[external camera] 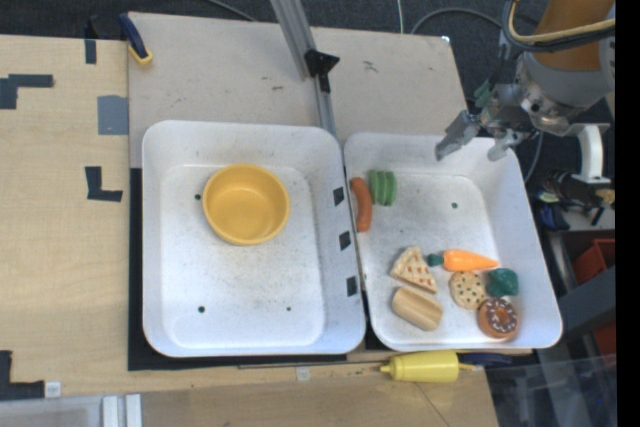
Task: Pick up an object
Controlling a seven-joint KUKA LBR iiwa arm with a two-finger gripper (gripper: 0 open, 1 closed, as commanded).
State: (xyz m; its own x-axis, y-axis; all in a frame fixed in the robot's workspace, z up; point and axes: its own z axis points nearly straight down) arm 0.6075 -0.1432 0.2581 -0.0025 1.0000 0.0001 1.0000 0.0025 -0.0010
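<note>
Overhead view of the bench. The gripper [472, 137] hangs over the far right corner of the right bin [535, 225], its two fingers spread apart with nothing between them. The candidate objects lie below and nearer the camera: a green toy vegetable [382, 187] and a sausage [361, 203] against the bin's left wall, and, well apart from these, a cluster at the near right made up of a pizza slice [412, 269], carrot [468, 260], cracker [465, 289], bread roll [415, 307], doughnut [497, 317] and a dark green piece [501, 281]. The left bin [170, 315] holds a yellow bowl [246, 204]; a mustard bottle [427, 367] lies on the bench just in front of the bins. The step appears to be the approach, before any descent. The next move calls for choosing one item, centring the spread fingers over it and lowering; the isolated green vegetable looks easier to straddle than the crowded cluster.
</note>
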